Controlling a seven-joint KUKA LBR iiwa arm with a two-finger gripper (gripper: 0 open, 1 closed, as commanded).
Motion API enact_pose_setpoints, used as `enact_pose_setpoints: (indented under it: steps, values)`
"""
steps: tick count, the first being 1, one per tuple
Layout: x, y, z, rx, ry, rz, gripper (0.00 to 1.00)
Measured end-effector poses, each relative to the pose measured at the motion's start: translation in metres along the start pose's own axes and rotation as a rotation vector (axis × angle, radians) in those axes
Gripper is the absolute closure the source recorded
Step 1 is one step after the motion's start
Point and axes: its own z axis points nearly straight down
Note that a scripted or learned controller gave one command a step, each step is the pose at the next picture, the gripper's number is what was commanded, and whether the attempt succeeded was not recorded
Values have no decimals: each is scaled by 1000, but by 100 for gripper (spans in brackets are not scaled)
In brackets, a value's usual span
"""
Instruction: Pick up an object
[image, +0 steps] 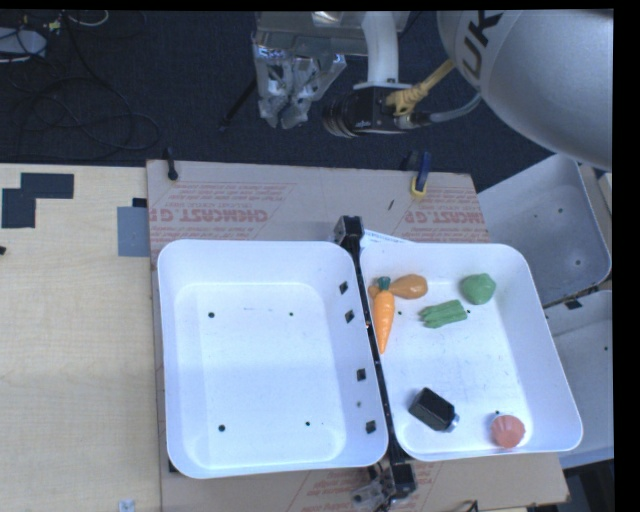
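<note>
Fingers: blurred grey tangle, cannot tell whether spread or pressed together. Gripper (292, 95) hangs high beyond the bins' far edge, over dark floor, holding nothing I can see.

All 6 candidates lie in the right bin (562, 372):
- carrot (382, 320) against the divider, touching an orange lump (410, 287) at its leafy end
- green pod (443, 314) and green round piece (479, 288), near each other in the far half
- black block (433, 410), alone in the near half
- pink ball (507, 431), near corner, close to the wall

Judgement: all look like light, rigid toy pieces, none fragile. The ball would likely roll or squirt out of a pinch. The carrot is crowded by the divider. Best bet is the black block: flat sides, open floor around it. Pinch across its short width, at mid-length.

Left bin (165, 350) beside.
</note>
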Motion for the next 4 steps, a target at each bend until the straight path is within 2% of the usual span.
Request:
enact_pose_setpoints:
  steps: [4]
  values:
    - [8,-2,-36,12,-5,-22,100]
